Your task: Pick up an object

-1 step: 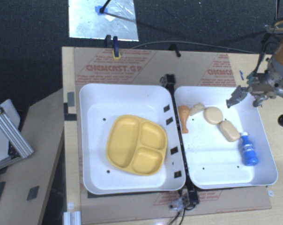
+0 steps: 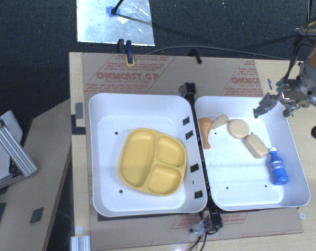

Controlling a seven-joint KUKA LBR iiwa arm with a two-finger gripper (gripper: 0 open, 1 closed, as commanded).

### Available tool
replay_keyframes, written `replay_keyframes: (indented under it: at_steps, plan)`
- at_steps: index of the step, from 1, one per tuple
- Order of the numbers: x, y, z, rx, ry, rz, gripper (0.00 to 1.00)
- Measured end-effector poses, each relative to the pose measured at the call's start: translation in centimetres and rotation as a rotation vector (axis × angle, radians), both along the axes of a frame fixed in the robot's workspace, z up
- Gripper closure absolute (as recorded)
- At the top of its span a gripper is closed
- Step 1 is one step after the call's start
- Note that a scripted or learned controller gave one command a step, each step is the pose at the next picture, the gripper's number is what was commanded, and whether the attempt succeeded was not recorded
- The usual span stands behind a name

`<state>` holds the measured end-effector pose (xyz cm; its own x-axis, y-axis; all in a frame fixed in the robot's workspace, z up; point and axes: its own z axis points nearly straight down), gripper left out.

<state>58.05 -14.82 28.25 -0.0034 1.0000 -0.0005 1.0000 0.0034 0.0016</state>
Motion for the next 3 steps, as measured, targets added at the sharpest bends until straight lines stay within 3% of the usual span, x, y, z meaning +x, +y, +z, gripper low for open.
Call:
replay_keyframes:
  at_steps: [3]
  plan:
    - [-0.6, 2.2, -16.9, 0.001, 0.003, -0.002, 0.0]
